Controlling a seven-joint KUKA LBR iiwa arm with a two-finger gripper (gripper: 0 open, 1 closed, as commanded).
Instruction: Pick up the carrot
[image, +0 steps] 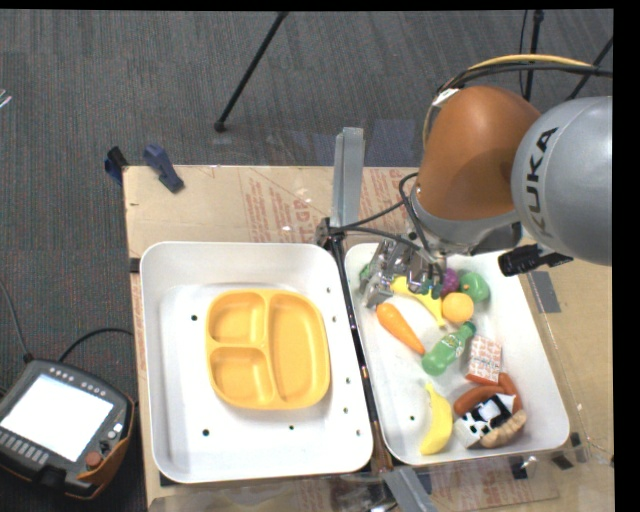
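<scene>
The scene is being viewed by a single fixed camera, set above the desk (250, 205) and angled down at a slant. Both white bins, the left bin (160, 300) and the right bin (535, 350), are being taken in whole from moderate height, with dark floor (100, 80) being shown beyond. The arm (560, 170) is being seen entering from the right, close under the lens.
</scene>
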